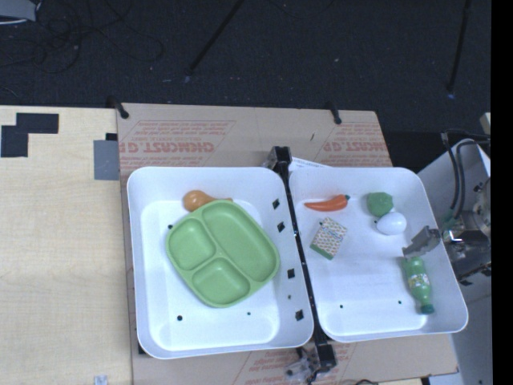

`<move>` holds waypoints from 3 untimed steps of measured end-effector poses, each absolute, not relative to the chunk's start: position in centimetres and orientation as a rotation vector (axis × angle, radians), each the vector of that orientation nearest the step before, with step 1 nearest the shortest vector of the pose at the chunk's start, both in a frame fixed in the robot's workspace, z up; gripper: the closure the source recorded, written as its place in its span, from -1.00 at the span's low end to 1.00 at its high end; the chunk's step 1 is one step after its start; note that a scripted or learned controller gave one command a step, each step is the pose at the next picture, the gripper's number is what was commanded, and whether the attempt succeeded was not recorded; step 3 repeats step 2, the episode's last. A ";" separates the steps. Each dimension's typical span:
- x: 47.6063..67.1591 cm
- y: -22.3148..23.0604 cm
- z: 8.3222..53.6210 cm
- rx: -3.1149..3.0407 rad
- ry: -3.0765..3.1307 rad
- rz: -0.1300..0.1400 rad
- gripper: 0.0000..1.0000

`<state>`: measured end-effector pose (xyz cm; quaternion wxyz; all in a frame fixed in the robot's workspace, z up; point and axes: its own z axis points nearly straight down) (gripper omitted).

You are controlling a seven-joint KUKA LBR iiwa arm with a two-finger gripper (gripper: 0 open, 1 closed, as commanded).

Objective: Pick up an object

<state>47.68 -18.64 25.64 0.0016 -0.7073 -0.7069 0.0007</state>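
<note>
Left bin (152, 327): a green divided plate (222, 253), an orange object (196, 200) peeking out just behind its far edge. Right bin (361, 315): an orange-red pepper (326, 204), a green lump (380, 203) touching a white ball (392, 224), a small patterned packet (329, 238) near the middle, and a green bottle (418, 284) lying by the right wall. Gripper (437, 239) sits at the right bin's right edge, just above the bottle; cannot tell how its fingers stand, nothing seen between them.

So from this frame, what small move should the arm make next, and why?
Probably ease the end effector slightly down over the green bottle. It sits at the right bin's right edge, just above the bottle, which lies flat and apart from the other items, the nearest target.
</note>
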 end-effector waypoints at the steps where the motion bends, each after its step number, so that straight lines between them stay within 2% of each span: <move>1: 47.8 -18.0 21.2 -2.216 -2.218 0.004 -1.00; 2: 48.5 -17.8 16.6 -2.217 -2.217 0.004 -1.00; 3: 48.5 -17.8 16.6 -2.217 -2.217 0.004 -1.00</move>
